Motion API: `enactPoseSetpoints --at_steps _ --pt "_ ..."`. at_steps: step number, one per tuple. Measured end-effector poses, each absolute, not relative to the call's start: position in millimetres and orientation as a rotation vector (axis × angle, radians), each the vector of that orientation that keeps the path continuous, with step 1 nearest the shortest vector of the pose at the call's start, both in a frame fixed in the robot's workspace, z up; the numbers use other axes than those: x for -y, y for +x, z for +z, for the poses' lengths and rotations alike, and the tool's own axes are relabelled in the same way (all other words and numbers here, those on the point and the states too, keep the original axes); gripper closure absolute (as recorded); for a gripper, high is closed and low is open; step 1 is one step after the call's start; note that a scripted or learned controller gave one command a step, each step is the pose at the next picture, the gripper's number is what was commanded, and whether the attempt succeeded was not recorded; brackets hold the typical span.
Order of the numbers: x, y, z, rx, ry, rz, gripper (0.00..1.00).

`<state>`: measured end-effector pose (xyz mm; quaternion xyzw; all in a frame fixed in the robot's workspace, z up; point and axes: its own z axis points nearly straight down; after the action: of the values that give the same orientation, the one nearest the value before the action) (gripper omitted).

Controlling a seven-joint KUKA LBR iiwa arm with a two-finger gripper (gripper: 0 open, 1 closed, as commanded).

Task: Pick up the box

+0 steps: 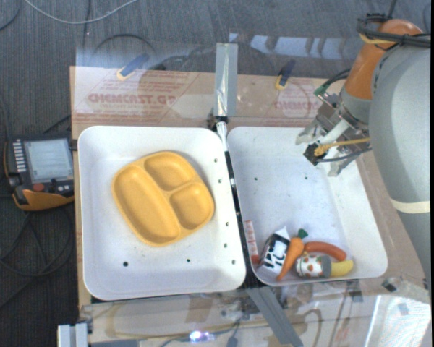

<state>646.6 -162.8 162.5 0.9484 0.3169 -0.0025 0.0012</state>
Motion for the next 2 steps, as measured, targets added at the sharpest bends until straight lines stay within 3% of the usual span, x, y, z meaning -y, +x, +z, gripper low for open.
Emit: enactPoseSetpoints --at_steps 1,2 --pt "176.7 642.5 312.3 -0.661 3.068 -0.008 0.00" --pt "139.8 619.2 178.6 -0.573 3.091 -0.010 0.00"
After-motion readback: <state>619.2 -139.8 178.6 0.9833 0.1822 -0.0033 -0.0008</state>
